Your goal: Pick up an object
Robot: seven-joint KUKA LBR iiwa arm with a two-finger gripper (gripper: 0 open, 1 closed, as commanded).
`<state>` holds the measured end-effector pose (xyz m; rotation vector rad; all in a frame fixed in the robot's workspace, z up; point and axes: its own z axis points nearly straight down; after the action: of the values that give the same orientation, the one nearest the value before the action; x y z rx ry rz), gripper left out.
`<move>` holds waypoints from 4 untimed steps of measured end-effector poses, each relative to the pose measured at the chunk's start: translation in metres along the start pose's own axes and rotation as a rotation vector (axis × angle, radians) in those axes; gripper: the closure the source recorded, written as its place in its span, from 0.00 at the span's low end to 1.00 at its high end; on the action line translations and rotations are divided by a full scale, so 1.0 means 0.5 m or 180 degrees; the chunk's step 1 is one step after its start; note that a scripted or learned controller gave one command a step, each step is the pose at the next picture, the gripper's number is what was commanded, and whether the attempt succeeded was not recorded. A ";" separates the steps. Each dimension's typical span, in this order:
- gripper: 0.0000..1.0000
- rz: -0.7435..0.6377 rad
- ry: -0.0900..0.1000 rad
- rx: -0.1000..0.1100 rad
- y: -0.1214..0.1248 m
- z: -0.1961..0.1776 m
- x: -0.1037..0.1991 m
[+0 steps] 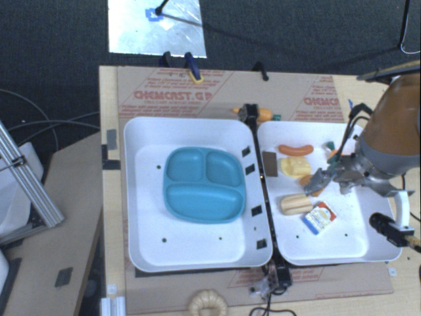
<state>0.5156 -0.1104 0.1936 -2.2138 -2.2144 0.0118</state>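
Note:
The right bin (355, 242) holds a red sausage (296, 150), a yellow food piece (296, 167), a tan bread roll (295, 205) and a small red, white and blue carton (320, 218). My gripper (318, 180) reaches in from the right and hangs low over the bin's middle, just right of the yellow piece and above the roll. A small orange piece (314, 187) shows right at its tip; whether it is held is unclear. Another orange bit (333, 153) lies behind the wrist.
A blue divided plate (204, 183) lies in the left bin (141, 176). Black clips line the divider between the bins (258, 183). A yellow-orange clamp (262, 115) sits at the back rim, and a pale braided ring (209, 303) lies at the bench front.

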 end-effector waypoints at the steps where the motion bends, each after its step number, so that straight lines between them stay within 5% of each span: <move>1: 0.00 -0.0009 -0.0005 -0.0043 0.006 -0.013 0.001; 4: 0.00 0.0004 -0.0018 -0.0067 0.013 0.208 0.007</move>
<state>0.5210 -0.1069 0.0895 -2.2285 -2.2264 -0.0051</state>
